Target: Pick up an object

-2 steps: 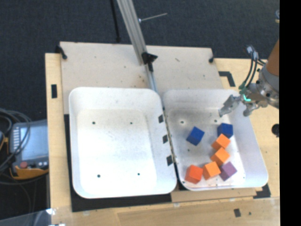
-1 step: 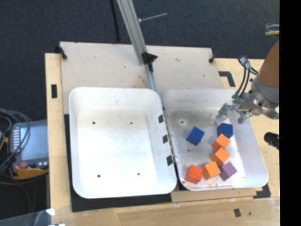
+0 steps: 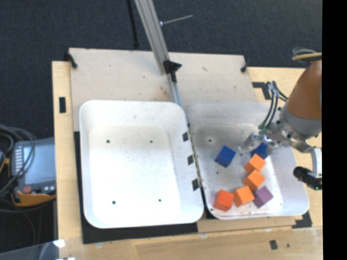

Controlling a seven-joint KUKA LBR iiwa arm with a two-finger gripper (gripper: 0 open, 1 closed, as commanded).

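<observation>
1. Under the pincer (image 3: 260, 145), in the right bin (image 3: 290, 202), sits a small blue block (image 3: 262, 150), partly hidden by the fingers; whether the pincer is open, closed or gripping cannot be told from this view.
2. Left of the pincer lies a larger blue cube (image 3: 225, 156), apart from it.
3. Just below the pincer, two orange blocks (image 3: 254, 163) stand stacked in a line, the lower one (image 3: 253, 180) touching the upper.
4. Further below rest another orange block (image 3: 244, 195), a purple block (image 3: 263, 196) and an orange-red cube (image 3: 223, 200).
5. Far left of the pincer lies the left bin (image 3: 135, 164).
6. Right of the pincer rises the grey arm (image 3: 303, 104) with its orange band.
</observation>
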